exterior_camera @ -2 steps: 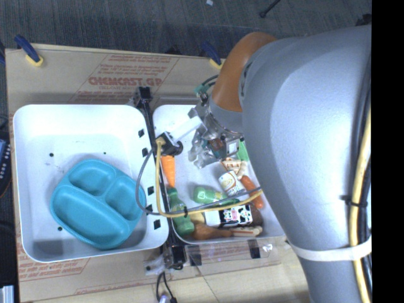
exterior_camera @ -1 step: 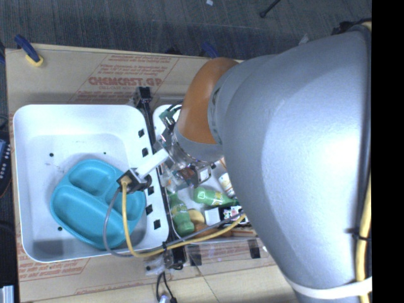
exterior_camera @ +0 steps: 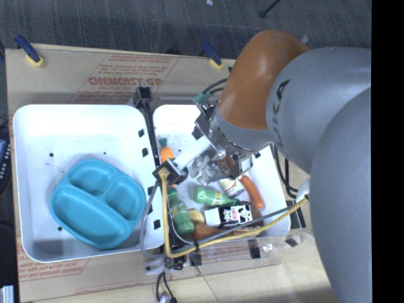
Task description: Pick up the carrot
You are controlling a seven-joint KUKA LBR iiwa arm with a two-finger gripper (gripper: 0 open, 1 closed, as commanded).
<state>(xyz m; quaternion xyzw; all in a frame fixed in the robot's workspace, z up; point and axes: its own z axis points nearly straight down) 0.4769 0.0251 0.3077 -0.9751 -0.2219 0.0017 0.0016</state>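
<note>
Much of the right bin [exterior_camera: 183, 115] is covered by the arm [exterior_camera: 297, 106]; the arm is cut off at the lower edge.

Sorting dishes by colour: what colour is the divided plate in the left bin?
The divided plate is light blue, turquoise, clearest in the camera view from above.

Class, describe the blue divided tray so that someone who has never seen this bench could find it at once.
Start with the two white bins side by side and take the left bin. The blue divided tray lies in its lower half. It is the only turquoise thing on the bench, moulded into three compartments, while the small food items crowd the right bin.
</note>
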